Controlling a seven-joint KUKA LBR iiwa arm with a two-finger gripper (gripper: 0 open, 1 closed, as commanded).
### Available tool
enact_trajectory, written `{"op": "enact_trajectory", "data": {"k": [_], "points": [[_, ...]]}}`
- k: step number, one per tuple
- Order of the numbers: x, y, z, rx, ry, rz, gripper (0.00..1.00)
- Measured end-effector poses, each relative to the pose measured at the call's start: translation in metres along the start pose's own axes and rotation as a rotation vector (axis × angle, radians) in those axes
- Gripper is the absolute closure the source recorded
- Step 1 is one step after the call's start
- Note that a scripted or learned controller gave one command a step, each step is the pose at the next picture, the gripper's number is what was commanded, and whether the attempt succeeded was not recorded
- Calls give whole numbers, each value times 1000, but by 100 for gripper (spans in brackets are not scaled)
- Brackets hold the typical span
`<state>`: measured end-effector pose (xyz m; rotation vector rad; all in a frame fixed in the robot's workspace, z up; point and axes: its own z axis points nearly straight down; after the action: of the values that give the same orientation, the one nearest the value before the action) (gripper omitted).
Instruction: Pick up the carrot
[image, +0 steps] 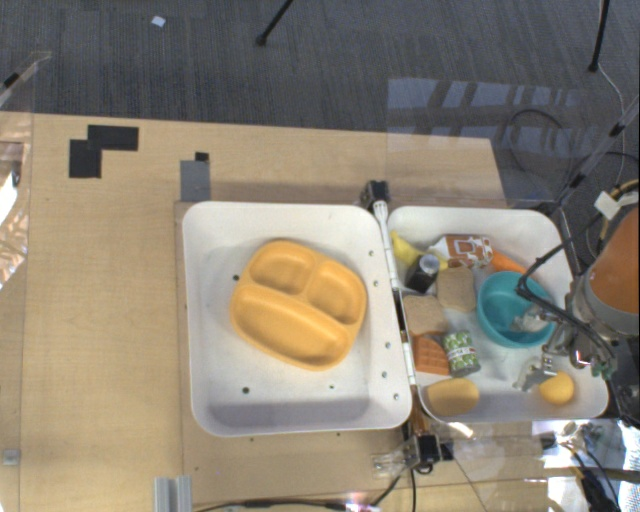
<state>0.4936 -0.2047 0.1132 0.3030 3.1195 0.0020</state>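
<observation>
The carrot (506, 263) is a small orange piece in the right bin (500, 213). It lies at the back, between a printed carton (468, 248) and the rim of a teal bowl (508, 308), which hides part of it. My gripper (543, 368) hangs low over the bin's front right corner, just above and left of a yellow lemon (557, 388). It is well in front of the carrot, with the bowl between them. Nothing can be seen held in it.
The right bin also holds a yellow banana (403, 248), a dark bottle (426, 270), bread slices (455, 290), a green can (461, 351) and a tan roll (452, 394). A yellow divided plate (298, 302) lies in the left bin (215, 400). Cables run along the right.
</observation>
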Motion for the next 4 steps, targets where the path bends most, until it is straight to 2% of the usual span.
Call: {"op": "enact_trajectory", "data": {"k": [1,2,3,4], "points": [[-5,1,-14,0,-15,3,100],[-5,1,-13,0,-15,4,0],[2,-1,23,2,-7,-127,0],[0,-2,-88,5,-16,-64,0]]}}
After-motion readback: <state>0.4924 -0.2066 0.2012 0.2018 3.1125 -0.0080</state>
